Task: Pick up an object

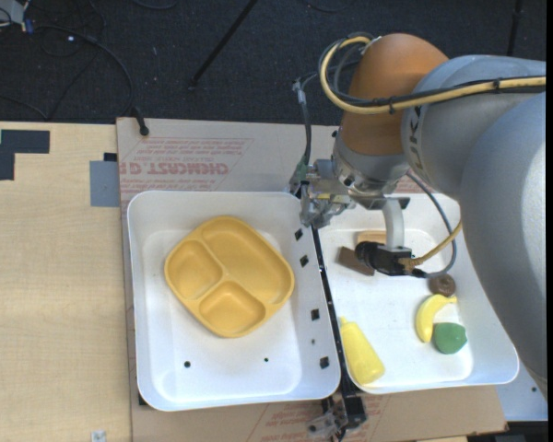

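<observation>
Above the shared rim of the two white bins, just beyond and right of the yellow plate (229, 274), the grey arm bends down from the right with its tool (321, 208) low; whether the tool is spread or pressed together cannot be told. The one plate, three-sectioned, lies flat. Right of the plate lie one yellow bottle (361, 353), one banana (430, 313) touching one green lump (450, 338), and one brown piece (355, 259).

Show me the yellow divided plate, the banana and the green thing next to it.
yellow divided plate (229, 276), camera view, middle, where its compartments meet.
banana (429, 317), camera view, middle of its curve.
green thing (449, 338), camera view, its top middle.
</observation>
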